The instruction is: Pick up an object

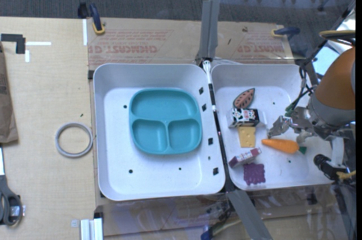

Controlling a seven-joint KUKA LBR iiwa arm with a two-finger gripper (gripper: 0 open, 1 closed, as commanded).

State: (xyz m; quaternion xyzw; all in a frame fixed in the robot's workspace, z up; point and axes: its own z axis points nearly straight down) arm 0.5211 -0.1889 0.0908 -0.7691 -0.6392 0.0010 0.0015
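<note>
The right bin [271, 77] holds several small items. A brown leaf-shaped piece [244, 98] lies toward the back, with a black-and-white box [244, 117] just in front of it. Then come a yellow cheese square [246, 136], a pink-and-white bar [244, 157] and a purple square [254, 174]. An orange carrot [281, 146] lies to their right. My gripper [279, 127] hangs low over the bin, just above the carrot's left end and right of the cheese. Nothing shows in its grasp.
A teal divided plate [166, 121] sits in the left bin [107, 137]. On the bench to the left lie a tape ring [74, 139], scissors [8, 208] and a brown bag [5, 103]. The arm's orange band [339, 83] overhangs the right bin's right wall.
</note>
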